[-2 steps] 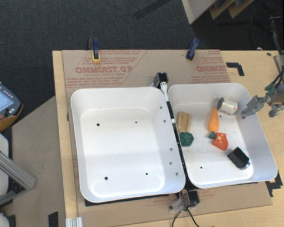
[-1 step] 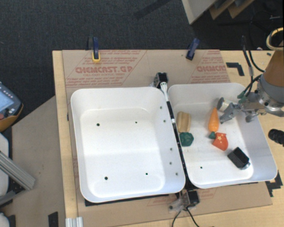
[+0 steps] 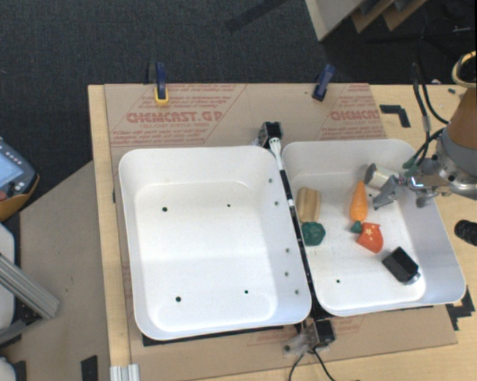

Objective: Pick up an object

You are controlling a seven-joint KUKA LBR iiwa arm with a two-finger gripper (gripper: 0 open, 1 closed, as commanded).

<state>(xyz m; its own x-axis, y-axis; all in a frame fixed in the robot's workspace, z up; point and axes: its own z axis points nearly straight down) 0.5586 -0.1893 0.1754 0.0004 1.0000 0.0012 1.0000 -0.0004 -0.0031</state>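
I see the gripper (image 3: 381, 187) over the right bin (image 3: 435, 241), toward its three o'clock side, reaching in from the right; its grey parts are small and blurred, so I cannot tell how it stands, and I see nothing gripped in it; just beside it, at its seven o'clock, lies an orange carrot-shaped object (image 3: 358, 203), close enough that I cannot tell whether they touch. Below the carrot, toward six o'clock, sits a red object (image 3: 370, 237), near it but apart; further toward five o'clock a black block (image 3: 401, 264) lies tilted near the bin's lower right corner. At nine o'clock from the gripper, hard by the bin's left wall, a tan wooden block (image 3: 308, 204) stands above a dark green object (image 3: 314, 233), the two nearly touching. The left bin (image 3: 146, 228) adjoins the right one; both rest on the desk (image 3: 104, 151); the arm (image 3: 464, 150) is cut off at the frame's right edge.
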